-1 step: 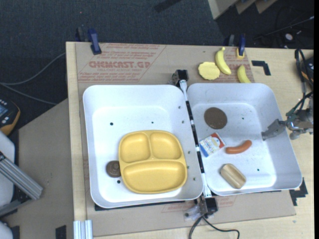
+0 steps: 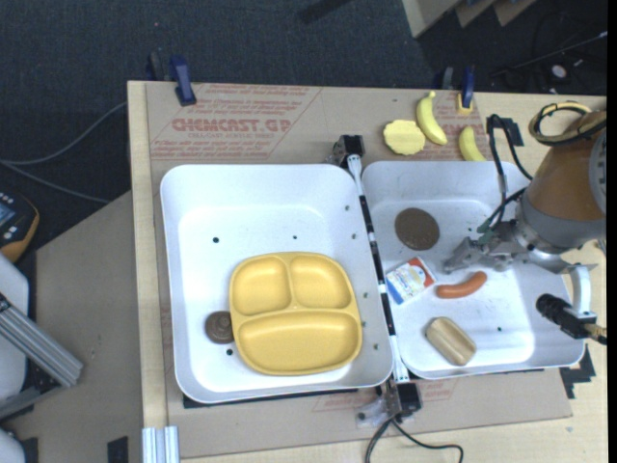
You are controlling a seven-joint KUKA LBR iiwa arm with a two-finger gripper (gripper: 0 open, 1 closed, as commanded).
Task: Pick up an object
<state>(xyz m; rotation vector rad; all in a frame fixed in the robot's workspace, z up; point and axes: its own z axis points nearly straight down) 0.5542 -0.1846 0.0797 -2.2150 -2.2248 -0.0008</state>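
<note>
Sausage (image 2: pixel 462 285), the small orange-red one, lies on the floor of my right bin (image 2: pixel 501 340), just below my gripper (image 2: pixel 461 257), which hangs low over it with nothing visibly between its fingers; how wide they stand I cannot tell. I judge I am in the approach, not yet the grasp. Next I should drop straight onto it, keeping clear of the little red-and-white packet (image 2: pixel 408 280) beside it.

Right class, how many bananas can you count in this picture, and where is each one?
2. One banana lies on the bench behind the right bin, beside a yellow piece. A second banana lies just right of it, near the bin's back rim.
</note>
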